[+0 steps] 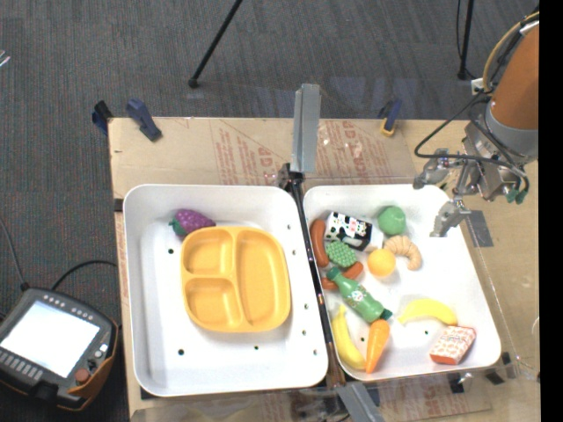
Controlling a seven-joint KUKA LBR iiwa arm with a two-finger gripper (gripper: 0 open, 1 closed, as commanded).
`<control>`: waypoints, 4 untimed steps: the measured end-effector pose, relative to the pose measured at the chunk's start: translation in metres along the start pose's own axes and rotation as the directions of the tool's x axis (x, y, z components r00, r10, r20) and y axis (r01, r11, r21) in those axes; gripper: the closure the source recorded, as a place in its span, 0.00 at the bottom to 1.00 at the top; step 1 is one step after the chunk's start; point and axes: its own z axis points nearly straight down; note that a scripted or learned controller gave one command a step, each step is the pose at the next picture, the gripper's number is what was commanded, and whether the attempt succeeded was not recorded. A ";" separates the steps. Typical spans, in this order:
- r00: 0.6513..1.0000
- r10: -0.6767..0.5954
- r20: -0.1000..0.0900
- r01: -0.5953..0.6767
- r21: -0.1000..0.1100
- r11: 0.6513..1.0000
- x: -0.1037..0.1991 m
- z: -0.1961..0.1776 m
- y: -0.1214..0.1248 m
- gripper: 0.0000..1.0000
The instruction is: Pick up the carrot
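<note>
The carrot [376,344] is lying near the right bin's [479,288] front wall, between a yellow banana [346,339] and another banana [427,310]. The claw [459,211] is hovering spread and unloaded over the bin's far right corner; it should be descending straight onto the carrot's thick end.

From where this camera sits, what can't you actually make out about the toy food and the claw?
- Claw: small and dark at the right bin's top corner; open or shut unclear.
- Hot dog: mostly hidden by the cow-print carton and bin wall.
- Left banana: overlapped by the carrot.
- Arm: cut off by the frame's right side.
</note>
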 end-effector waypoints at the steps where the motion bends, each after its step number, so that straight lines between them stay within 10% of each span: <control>1: 0.992 0.126 -0.016 -0.126 -0.003 0.992 0.047 0.164 0.038 0.00; 2: 0.993 0.118 0.001 -0.118 0.000 0.993 0.041 0.147 0.039 1.00; 3: 1.000 0.012 -0.004 -0.012 0.000 1.000 0.112 0.164 -0.010 1.00; 4: 1.000 0.010 -0.002 -0.010 -0.001 1.000 0.111 0.163 -0.009 0.00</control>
